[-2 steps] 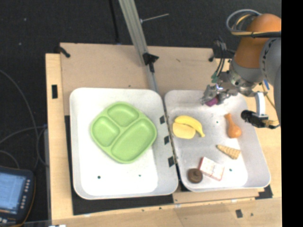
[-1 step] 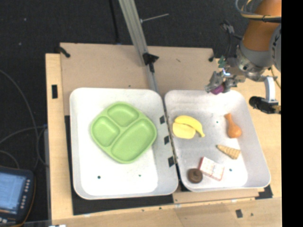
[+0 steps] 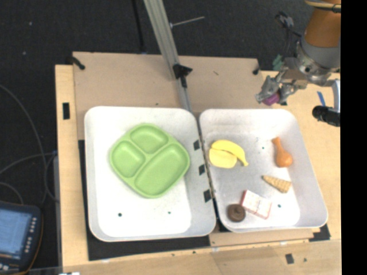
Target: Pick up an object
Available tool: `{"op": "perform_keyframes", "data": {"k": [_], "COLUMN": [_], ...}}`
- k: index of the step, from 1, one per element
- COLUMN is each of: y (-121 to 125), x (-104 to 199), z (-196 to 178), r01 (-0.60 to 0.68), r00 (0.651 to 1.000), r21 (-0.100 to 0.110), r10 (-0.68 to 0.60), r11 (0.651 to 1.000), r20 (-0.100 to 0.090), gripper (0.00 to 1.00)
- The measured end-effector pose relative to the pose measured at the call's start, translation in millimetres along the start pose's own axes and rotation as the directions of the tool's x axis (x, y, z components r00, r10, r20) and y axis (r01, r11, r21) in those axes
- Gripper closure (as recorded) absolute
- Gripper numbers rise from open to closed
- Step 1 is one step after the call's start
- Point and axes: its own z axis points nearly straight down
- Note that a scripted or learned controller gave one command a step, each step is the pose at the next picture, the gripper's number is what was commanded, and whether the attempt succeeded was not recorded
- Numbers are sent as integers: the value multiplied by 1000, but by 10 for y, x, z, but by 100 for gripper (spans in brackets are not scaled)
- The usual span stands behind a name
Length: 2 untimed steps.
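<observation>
My gripper [image 3: 271, 96] hangs above the bench just beyond the far edge of the right bin [image 3: 304, 153], near its back right corner. A small purple object [image 3: 269, 99] shows between its fingertips, and the gripper is shut on it, lifted off the bin floor. In the right bin lie a yellow banana [image 3: 227, 154], an orange drumstick-shaped piece [image 3: 281, 152], a tan cone [image 3: 277, 183], a white and red box [image 3: 256, 204] and a brown round piece [image 3: 236, 212].
The left bin [image 3: 103, 211] holds a green divided plate [image 3: 150, 160]. A metal post [image 3: 163, 33] slants up from the gap between the bins at the back. The bench edge lies right of the right bin.
</observation>
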Motion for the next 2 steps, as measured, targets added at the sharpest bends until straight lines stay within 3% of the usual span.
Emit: {"op": "perform_keyframes", "data": {"k": [1, 2], "y": [-15, -71], "x": [416, 1016], "z": [87, 81], "r01": [0, 2], "r00": [1000, 1000], "r21": [6, 6], "r10": [0, -2], "r11": [1000, 1000], "r20": [0, -2], "gripper": [100, 100]}}
